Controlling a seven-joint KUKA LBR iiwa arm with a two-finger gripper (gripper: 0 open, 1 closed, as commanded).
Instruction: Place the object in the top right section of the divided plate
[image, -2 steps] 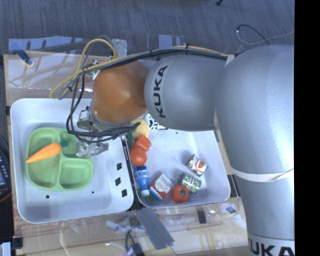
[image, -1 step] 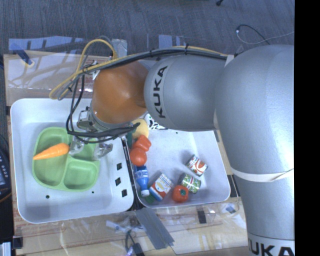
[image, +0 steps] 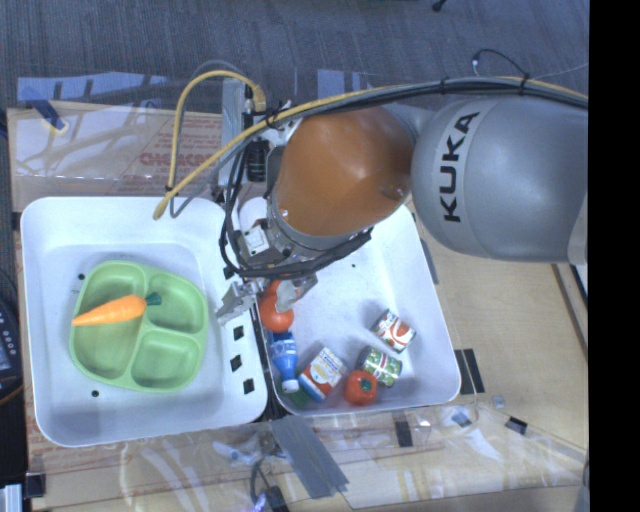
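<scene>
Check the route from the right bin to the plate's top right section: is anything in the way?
The raised walls where the two bins meet must be crossed. On the green plate, the carrot reaches the upper right section, its leafy end there.

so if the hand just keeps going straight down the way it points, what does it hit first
Probably the orange-red tomato-like piece in the right bin, right under the hand. Depth is hard to judge from this slanted view, so it may already be touching it.
</scene>
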